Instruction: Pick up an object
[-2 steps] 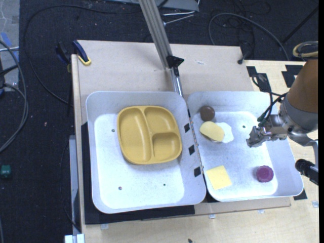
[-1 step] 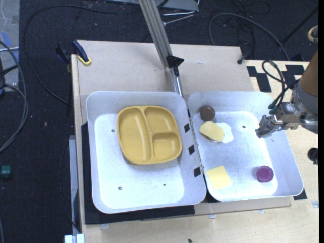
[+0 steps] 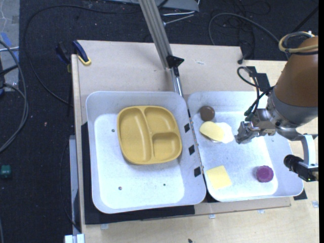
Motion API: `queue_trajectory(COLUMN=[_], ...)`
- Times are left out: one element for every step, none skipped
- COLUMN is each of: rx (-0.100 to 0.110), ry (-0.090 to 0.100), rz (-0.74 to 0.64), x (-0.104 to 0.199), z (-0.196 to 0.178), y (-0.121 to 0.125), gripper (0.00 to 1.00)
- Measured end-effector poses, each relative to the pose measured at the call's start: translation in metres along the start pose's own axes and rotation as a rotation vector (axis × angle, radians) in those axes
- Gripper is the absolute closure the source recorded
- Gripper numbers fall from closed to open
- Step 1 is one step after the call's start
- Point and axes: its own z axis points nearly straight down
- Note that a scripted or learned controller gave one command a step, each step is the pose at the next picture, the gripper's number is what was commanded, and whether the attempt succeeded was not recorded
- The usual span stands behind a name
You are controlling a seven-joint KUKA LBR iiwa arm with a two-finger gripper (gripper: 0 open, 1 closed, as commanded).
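Note:
In the right bin [image 3: 243, 158] lie a pale yellow rounded lump [image 3: 216, 131], a brown ball [image 3: 206, 113] behind it, a flat yellow square [image 3: 218, 177] near the front, and a purple round piece [image 3: 264, 173] at the front right. My gripper [image 3: 243, 134] hangs low over the right bin, just right of the pale yellow lump and close to its edge. I see nothing between the fingers.
The left bin [image 3: 101, 151] holds a yellow divided tray [image 3: 149, 134]. A slanted metal pole [image 3: 158, 27] rises from the bench behind the bins. Cables [image 3: 253, 77] trail by the arm at the right.

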Motion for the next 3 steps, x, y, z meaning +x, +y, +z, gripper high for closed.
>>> queue_trajectory(rx=[0.001,0.000,0.002], ry=[0.000,0.000,0.000], rz=[0.000,-0.001,0.000], x=[0.050,0.097,0.147], z=[0.016,0.012,0.027], y=[-0.003,-0.008,-0.007], gripper=[1.00,1.00,1.00])
